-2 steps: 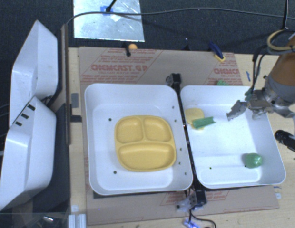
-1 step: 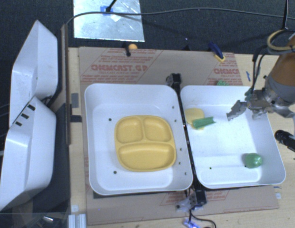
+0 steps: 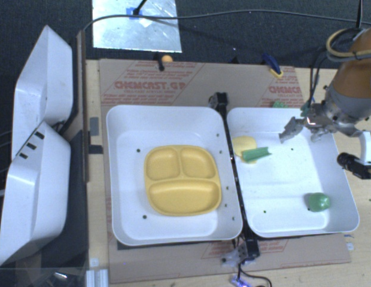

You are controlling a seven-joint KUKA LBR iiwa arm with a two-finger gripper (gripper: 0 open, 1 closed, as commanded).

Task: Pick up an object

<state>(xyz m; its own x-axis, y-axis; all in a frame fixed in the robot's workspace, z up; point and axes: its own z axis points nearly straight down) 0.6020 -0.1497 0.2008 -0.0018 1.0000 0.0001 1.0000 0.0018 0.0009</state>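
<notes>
Left bin (image 3: 122, 160) holds a yellow tray (image 3: 182, 180); right bin (image 3: 341, 217), 3 items; claw (image 3: 299, 126) spread, holding nothing.

The arm (image 3: 358, 76) runs off the right edge; the end effector (image 3: 305, 126) is too blurred to read its fingers.

Brightness: I see even, fairly bright overhead light on both bins
Glare: the metal sheet (image 3: 136, 15) behind the left bin (image 3: 122, 220) shines patchily
Shadows: soft, short ones beside the yellow tray (image 3: 182, 179) inside that bin
Focus: I find the arm (image 3: 353, 79) right of the left bin slightly blurred, grainy overall
</notes>
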